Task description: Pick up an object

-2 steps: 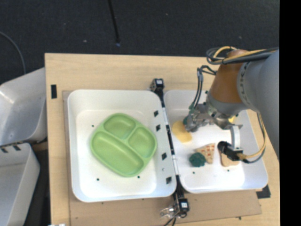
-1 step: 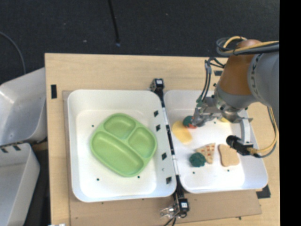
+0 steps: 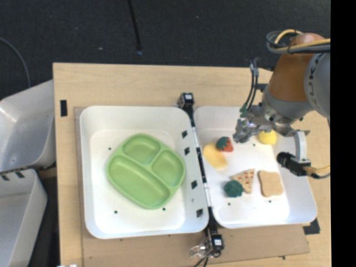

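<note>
Claw [image 3: 243,131] — mine, hanging low over the right bin [image 3: 295,204] at about 12 o'clock of that bin's floor, on the end of my grey arm with its orange band [image 3: 289,77]. Whether its fingers are apart or closed I cannot tell; the metal tips blur together, and I see nothing between them.

Contents of the right bin, clock directions taken from the bin's centre:
- Red-and-green piece [image 3: 225,144], at 10 o'clock, just beside my claw on its 8 o'clock side; touching or not, I cannot tell.
- Yellow lump [image 3: 215,156], at 9 o'clock, close under the red-and-green piece.
- Small yellow item [image 3: 267,137], at 1 o'clock, partly hidden behind my wrist.
- Pizza-slice wedge [image 3: 245,179], at 6 o'clock, near the centre.
- Dark green floret-shaped piece [image 3: 233,188], at 7 o'clock, just beside the wedge.
- Tan toast-shaped slab [image 3: 271,183], at 5 o'clock, just beside the wedge on its other side.

Contents of the left bin [image 3: 94,216]:
- Green divided plate [image 3: 146,171], three compartments, lying flat near the middle.

Both bins sit side by side on the wooden counter [image 3: 122,82] — black clips along the seam between them.
</note>
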### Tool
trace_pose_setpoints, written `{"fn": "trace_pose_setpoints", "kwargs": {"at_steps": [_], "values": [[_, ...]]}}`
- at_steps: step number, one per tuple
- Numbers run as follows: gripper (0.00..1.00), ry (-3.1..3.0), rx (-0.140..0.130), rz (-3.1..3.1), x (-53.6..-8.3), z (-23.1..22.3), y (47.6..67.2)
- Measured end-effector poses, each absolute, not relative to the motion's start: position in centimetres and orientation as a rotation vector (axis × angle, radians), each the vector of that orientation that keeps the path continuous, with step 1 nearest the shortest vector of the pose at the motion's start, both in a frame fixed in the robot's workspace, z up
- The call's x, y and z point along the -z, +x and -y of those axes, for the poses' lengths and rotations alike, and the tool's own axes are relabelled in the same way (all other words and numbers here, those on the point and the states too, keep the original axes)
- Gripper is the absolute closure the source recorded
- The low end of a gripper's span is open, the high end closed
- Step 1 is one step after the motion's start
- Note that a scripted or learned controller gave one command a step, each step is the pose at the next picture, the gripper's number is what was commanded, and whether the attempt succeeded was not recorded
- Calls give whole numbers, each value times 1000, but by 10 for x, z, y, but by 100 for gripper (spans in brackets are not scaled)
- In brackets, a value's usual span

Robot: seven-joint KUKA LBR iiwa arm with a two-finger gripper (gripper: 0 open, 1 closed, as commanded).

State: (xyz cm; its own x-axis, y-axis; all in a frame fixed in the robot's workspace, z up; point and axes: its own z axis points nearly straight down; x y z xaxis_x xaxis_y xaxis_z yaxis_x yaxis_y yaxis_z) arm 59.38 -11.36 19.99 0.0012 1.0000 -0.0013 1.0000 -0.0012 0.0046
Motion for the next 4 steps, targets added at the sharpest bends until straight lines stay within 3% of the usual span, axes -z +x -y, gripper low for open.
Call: {"fn": "trace_pose_setpoints", "kwargs": {"at_steps": [1,3,4], "values": [[100,2215,-5,-2220,-248,115,604],[100,2215,0,-2229,-231,15,567],[100,2213,-3,-2232,-237,-46,558]]}}
